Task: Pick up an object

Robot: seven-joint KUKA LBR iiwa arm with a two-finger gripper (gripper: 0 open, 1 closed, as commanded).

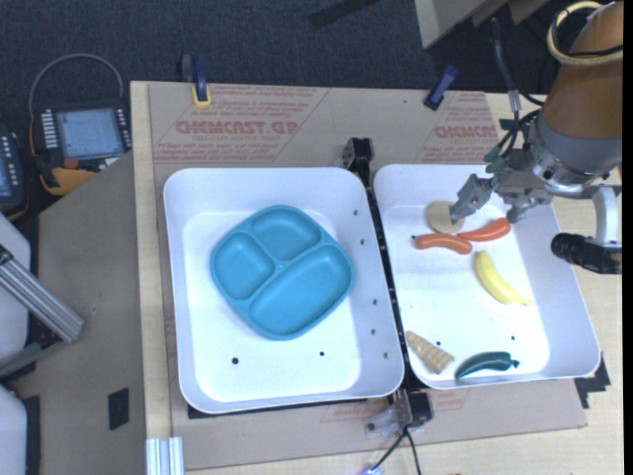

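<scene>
- The gripper (492, 198) is seen low in the right bin (564, 349); its state cannot be told.
- Just beneath it lie a tan disc (439, 215) and two sausages (443, 243), crowded together.
- A banana (499, 279), cone (429, 350) and green pepper (485, 364) lie apart.
- A blue tray (282, 270) is held in the left bin (198, 364).

the right bin (569, 339) is crowded along its upper part, where the tool (492, 198) hangs over a tan disc (440, 215), an orange sausage (443, 243) and a red chili (487, 231). bare floor lies between the banana (499, 279) and the cone (429, 351) and green pepper (485, 364). the blue divided plate (283, 270) takes the left bin's (188, 265) middle, leaving its edges free.
</scene>
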